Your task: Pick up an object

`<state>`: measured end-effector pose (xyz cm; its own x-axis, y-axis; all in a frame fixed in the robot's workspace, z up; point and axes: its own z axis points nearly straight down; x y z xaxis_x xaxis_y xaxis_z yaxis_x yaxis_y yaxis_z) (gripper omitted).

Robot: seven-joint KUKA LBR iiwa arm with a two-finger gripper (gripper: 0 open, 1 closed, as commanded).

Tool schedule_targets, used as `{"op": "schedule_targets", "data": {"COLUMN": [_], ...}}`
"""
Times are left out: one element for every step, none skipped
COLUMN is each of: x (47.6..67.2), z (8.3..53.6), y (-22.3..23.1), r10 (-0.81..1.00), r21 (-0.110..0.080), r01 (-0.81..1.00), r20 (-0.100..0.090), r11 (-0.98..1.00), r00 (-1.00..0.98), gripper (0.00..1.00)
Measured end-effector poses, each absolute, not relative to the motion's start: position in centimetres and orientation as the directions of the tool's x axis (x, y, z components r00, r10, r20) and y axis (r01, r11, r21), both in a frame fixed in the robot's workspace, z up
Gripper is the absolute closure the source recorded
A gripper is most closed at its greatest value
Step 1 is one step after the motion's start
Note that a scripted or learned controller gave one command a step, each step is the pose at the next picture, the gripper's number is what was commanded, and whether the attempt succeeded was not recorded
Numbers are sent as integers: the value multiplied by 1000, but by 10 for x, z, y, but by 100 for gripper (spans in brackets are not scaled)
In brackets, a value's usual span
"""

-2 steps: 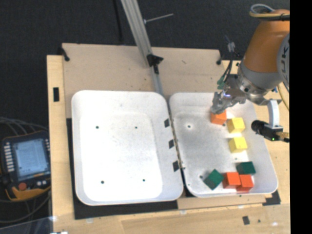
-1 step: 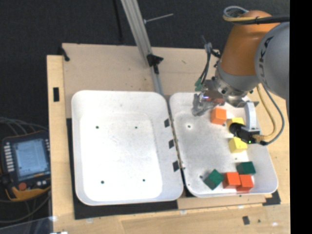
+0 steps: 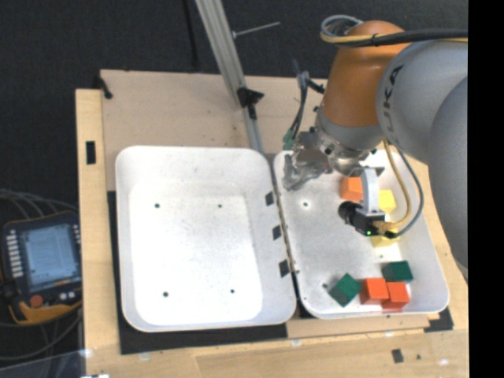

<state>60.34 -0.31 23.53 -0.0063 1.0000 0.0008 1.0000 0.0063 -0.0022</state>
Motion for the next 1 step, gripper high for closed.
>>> {"op": "schedule_targets", "data": {"x": [609], "z": [232], "y": [59], "r10": [1000], "r21": [1], "r01": [1000], "r20": [1], "r11": [8], "r00": [-9], "gripper": [100]}}
